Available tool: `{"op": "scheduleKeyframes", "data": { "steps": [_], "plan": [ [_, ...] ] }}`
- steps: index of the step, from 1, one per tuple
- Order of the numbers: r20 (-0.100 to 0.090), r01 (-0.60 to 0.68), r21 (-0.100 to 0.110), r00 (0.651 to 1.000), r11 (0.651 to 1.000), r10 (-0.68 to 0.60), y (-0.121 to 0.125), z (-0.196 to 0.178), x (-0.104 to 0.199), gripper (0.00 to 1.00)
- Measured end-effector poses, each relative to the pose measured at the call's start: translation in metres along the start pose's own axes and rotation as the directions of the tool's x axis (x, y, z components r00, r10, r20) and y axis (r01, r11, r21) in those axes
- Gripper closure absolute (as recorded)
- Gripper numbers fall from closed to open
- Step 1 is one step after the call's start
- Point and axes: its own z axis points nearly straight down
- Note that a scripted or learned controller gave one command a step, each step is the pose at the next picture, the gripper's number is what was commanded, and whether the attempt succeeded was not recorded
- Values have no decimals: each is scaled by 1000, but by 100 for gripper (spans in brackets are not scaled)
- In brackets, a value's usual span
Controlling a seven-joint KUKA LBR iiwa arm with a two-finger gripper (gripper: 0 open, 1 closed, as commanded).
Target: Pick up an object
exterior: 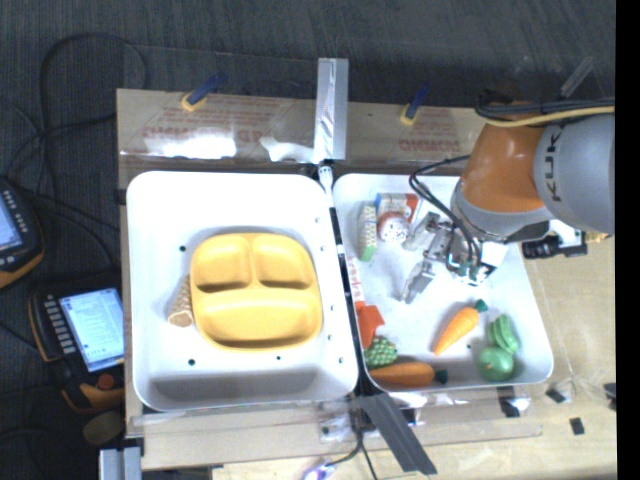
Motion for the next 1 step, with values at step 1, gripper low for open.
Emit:
{"op": "scheduleKeyframes", "data": {
  "steps": [1],
  "plan": [
    [4, 40, -2, 999, 999, -40, -27, -1, 37, 0]
  ]
}}
